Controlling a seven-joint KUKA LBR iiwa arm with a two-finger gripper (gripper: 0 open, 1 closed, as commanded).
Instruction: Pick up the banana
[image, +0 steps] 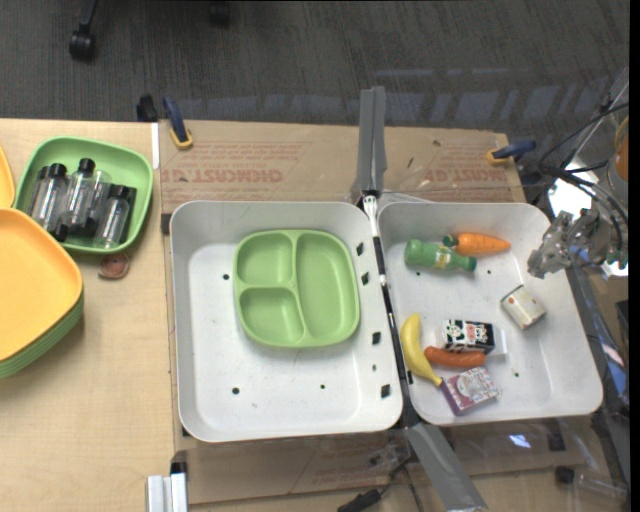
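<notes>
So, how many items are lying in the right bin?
7: green bottle and carrot at top, white block, banana, cow-print box, sausage, purple packet.

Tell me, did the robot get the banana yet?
Not yet. The banana lies in the right bin, by its left wall, touching the hot dog. Nothing looks done so far. The gripper is over the bin's right rim, far from the banana. Left to do: reach over, grab it and lift it.
</notes>
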